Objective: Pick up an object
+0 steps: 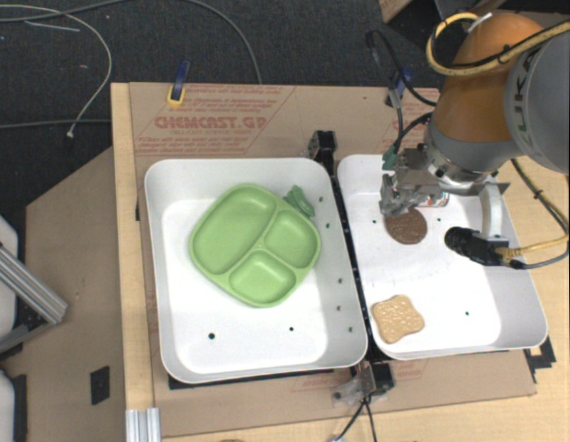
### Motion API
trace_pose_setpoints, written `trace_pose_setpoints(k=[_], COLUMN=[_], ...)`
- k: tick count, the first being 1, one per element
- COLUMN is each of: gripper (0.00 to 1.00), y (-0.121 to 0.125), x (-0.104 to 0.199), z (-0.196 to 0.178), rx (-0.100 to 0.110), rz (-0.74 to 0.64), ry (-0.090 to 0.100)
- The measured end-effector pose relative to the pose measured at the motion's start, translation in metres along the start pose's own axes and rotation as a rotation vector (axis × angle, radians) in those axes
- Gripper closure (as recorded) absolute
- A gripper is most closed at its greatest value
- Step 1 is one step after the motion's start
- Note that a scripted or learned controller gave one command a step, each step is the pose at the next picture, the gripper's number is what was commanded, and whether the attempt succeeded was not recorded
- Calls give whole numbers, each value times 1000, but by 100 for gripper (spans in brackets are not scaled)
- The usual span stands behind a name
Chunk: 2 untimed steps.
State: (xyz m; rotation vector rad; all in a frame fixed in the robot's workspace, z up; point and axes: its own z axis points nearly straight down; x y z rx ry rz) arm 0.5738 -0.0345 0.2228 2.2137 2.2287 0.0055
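The gripper (401, 212) hangs just over the brown round cookie (408, 227) in the right bin (506, 325); I cannot tell how its jaws stand. It should descend straight, centred on the cookie.

Grey KUKA arm with an orange band (482, 72) above the wrist, reaching in from the right and bent steeply downward. Metal two-finger gripper (401, 212) at its lower end, pointing straight down, set low, wrist cables looping around the housing.
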Motion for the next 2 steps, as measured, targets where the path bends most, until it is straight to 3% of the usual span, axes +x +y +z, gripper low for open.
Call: trace_pose_setpoints(k=[2], gripper=[100], y=[17], x=[95], z=[5], rx=[2], rz=[1], ry=[-1])
